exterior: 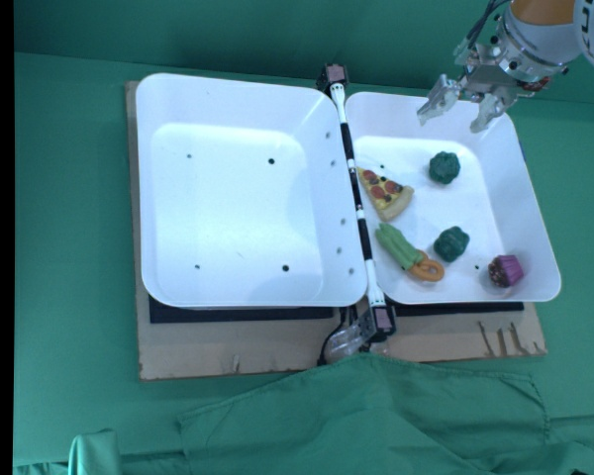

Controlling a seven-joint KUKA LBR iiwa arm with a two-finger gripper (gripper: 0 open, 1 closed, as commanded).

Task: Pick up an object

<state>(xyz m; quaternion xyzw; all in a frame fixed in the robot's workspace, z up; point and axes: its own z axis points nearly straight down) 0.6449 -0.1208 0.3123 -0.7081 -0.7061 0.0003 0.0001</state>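
My gripper hangs open above the far edge of the right bin, with nothing between its fingers. Below it in that bin lie a dark green broccoli piece, a pizza slice, a light green vegetable with an orange ring at its end, a second dark green broccoli piece and a purple cupcake-like toy in the near right corner. The nearest object to the gripper is the upper broccoli piece, a short way toward the front.
The left bin stands beside the right one, split from it by a black-and-white divider bar. Both bins rest on a cardboard sheet. Green cloth bunches up at the front.
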